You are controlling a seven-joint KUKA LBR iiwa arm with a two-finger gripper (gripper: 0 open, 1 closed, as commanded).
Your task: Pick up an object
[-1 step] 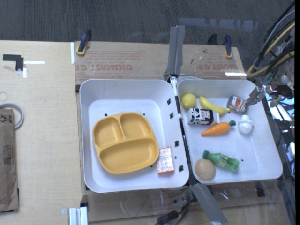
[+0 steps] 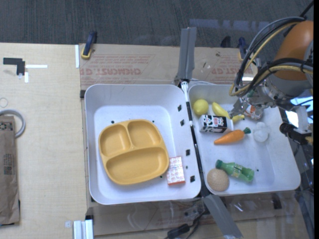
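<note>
L bin: yellow tray (image 2: pixel 133 152) and small red carton (image 2: pixel 175 171) sitting untouched. R bin: lemon (image 2: pixel 200 106), banana (image 2: pixel 220 109), milk carton (image 2: pixel 214 123), carrot (image 2: pixel 230 137), green bottle (image 2: pixel 236 170). Hand (image 2: pixel 246 108) hovering just beside banana's R end; nothing looking lifted yet, pick not done. Hand's opening blurred by cables, can't tell

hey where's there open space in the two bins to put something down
Left bin: bare floor behind the yellow plate, along the far wall, and a strip down its left side. Right bin: an open patch on the right, between the carrot and the green bottle. Crowded: the far-left corner, with lemon, banana and milk carton under the claw.
</note>
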